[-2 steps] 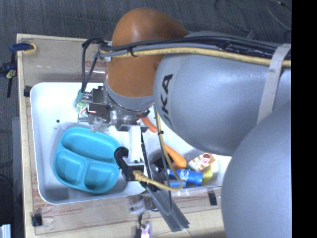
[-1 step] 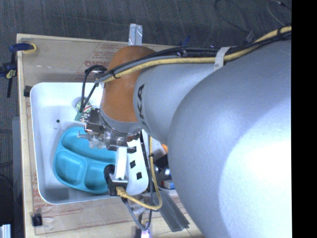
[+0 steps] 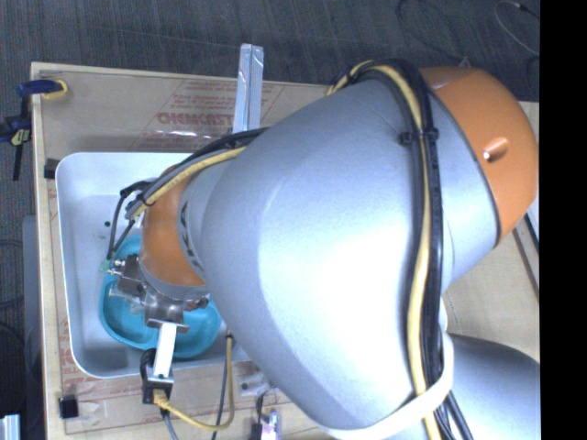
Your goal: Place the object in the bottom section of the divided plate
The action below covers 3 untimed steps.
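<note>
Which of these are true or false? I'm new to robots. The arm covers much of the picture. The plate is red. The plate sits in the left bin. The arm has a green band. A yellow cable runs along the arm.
1. The arm covers much of the picture: true.
2. The plate is red: false, it is blue.
3. The plate sits in the left bin: true.
4. The arm has a green band: false, the band is orange.
5. A yellow cable runs along the arm: true.
</note>
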Each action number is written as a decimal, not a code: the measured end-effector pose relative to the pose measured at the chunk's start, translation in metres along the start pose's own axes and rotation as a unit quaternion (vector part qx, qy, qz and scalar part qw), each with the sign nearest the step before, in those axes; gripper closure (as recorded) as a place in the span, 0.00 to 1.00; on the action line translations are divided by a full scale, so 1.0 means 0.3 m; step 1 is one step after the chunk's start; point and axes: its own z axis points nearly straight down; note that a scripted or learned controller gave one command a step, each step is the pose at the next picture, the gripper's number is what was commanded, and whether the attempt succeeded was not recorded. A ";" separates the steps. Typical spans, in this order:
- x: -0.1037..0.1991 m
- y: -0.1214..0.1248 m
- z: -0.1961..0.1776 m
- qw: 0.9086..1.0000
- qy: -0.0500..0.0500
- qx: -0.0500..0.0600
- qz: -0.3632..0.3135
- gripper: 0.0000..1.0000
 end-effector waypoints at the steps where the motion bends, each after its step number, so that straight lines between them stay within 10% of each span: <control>1: 0.000 -0.003 -0.002 1.000 0.000 0.002 0.000 0.00; 2: -0.295 0.172 -0.325 0.983 -0.001 -0.002 0.185 0.00; 3: -0.407 0.306 -0.553 0.944 -0.001 -0.001 0.329 0.00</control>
